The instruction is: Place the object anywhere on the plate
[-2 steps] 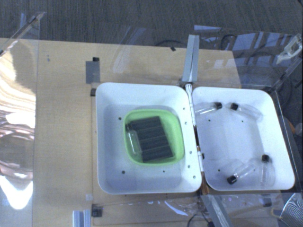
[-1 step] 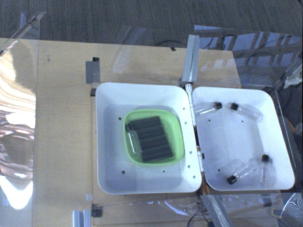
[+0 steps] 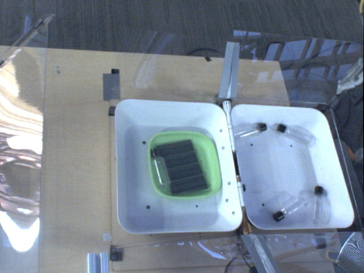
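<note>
A light green square plate (image 3: 214, 152) lies in the middle of the left white bin (image 3: 126, 169). On it rests a dark, ridged, rectangular object (image 3: 181, 166), slightly turned, with a clear plastic edge on its left side. It lies wholly inside the plate's rim.
The right white bin (image 3: 284, 166) holds several clear vials with black caps: two near its far edge (image 3: 253, 129) (image 3: 296, 133) and two near its front right corner (image 3: 287, 209) (image 3: 320, 202). A grey metal bar (image 3: 230, 73) stands behind the seam between the bins. Wooden bench (image 3: 68, 152) lies to the left.
</note>
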Robot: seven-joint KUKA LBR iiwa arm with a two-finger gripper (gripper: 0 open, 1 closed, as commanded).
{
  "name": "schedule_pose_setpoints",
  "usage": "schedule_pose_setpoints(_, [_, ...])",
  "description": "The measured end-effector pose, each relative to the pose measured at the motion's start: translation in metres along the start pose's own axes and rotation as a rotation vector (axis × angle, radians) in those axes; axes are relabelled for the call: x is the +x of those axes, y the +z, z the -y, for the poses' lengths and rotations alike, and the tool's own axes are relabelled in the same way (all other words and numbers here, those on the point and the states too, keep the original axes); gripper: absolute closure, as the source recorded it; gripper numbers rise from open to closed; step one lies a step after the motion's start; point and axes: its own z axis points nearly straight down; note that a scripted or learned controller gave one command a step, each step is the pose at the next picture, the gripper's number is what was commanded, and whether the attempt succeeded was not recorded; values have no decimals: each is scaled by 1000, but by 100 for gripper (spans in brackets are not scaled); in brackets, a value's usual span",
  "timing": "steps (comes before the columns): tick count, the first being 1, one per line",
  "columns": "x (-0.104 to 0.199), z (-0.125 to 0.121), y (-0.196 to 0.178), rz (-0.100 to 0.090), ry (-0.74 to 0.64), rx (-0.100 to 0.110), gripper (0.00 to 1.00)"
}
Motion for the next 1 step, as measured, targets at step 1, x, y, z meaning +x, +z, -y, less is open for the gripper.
schedule_pose_setpoints(1, [5, -11, 32, -1, 36, -3, 0])
